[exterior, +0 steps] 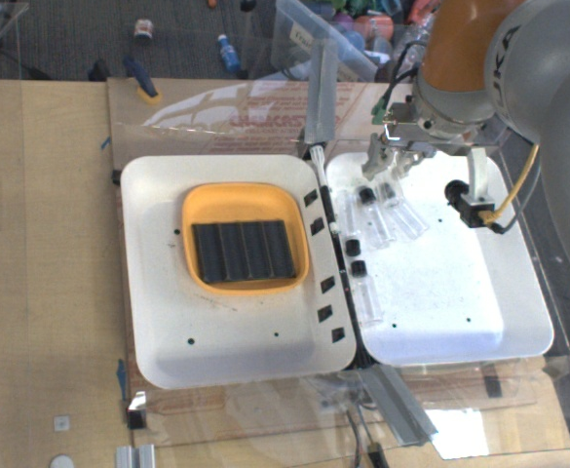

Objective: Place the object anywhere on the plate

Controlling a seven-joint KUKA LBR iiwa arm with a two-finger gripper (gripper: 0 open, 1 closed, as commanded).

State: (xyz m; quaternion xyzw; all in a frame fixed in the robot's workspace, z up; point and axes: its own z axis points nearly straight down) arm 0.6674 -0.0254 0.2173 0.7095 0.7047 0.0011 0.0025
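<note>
We see the hand [390,169] low over the far left corner of the right bin [460,310], its grip we cannot tell, and the clear object [392,217] lies just under it, while the orange plate [246,203] waits in the left bin [168,330].

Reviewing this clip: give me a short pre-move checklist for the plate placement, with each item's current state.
1. Yellow plate sits inside the left bin: ok.
2. Plate surface free: not ok, a dark ribbed block already lies on it.
3. Gripper over the right bin, near its back left corner: ok.
4. Object held between the fingers: cannot tell, they look transparent and blurred.
5. Object to place identified: cannot tell.
6. Path over the divider between the bins: looks ok.
</note>
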